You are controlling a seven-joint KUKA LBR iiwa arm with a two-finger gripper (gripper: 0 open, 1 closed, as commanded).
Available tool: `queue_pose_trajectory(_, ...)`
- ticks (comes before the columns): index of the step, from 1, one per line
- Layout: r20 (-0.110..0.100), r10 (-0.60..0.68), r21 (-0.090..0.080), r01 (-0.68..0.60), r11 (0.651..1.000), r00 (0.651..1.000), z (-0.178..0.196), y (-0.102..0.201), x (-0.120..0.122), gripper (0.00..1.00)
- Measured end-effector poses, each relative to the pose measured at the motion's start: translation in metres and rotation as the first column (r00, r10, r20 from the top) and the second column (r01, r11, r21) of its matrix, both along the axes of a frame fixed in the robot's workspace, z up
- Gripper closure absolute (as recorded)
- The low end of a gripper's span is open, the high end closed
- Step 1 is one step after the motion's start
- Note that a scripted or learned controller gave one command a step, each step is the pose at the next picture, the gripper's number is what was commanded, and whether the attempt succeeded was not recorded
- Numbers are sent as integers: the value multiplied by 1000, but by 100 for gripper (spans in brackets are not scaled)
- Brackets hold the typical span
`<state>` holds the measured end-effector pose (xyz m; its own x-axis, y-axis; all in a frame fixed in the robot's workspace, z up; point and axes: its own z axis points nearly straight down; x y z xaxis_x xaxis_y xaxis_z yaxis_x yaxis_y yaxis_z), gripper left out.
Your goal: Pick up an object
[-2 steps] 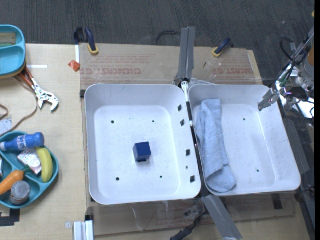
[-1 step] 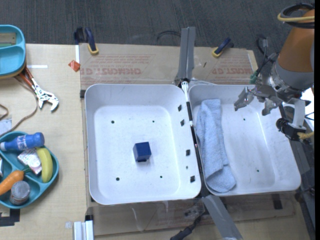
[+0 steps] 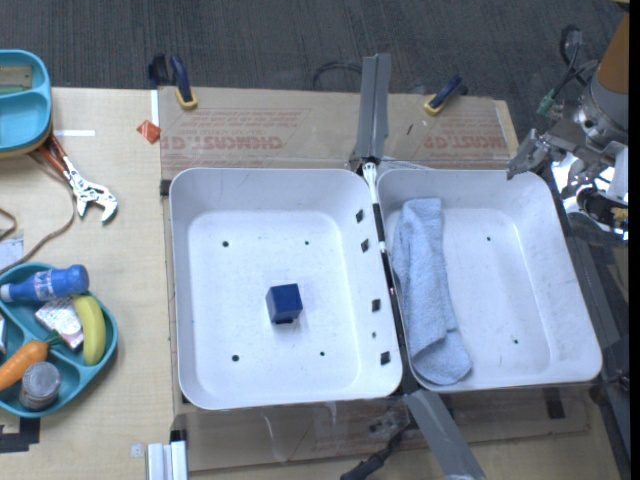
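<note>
The grey arm's two-finger gripper [image 3: 527, 158] sits at the far right of the bench, just past the upper right corner of the right shallow white plastic bin [image 3: 560, 298], and from this angle I cannot tell how it is set. Nothing is seen between its tips. Well away from the gripper, down and far to its left, a small dark blue cube-shaped block [image 3: 284, 303] rests flat on the floor of the left shallow white plastic bin [image 3: 200, 268], a little below that bin's centre and apart from all four walls. Closer to the gripper, below and to its left, a pale blue folded cloth towel [image 3: 425, 288] lies along the left wall of the right bin, running from near the top of the bin down to its lower left corner, where it bunches up. Much farther to the gripper's left, beyond both bins, a silver metal adjustable wrench [image 3: 88, 194] lies on the tan benchtop, and lower down a round blue plastic divided plate [image 3: 105, 353] holds a yellow banana [image 3: 92, 328], an orange carrot [image 3: 22, 361] and a small blue and white bottle [image 3: 42, 284].
</note>
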<state>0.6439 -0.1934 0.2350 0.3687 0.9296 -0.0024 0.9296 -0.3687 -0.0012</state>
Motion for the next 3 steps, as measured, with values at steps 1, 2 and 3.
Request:
queue_pose_trajectory(1,0,-310,0,310,951,951,23,-21,-6,0)
queue_pose_trajectory(2,2,-318,1,318,948,948,-142,45,9,0)
queue_pose_trajectory(3,2,-51,0,51,999,999,-68,-13,-6,0)
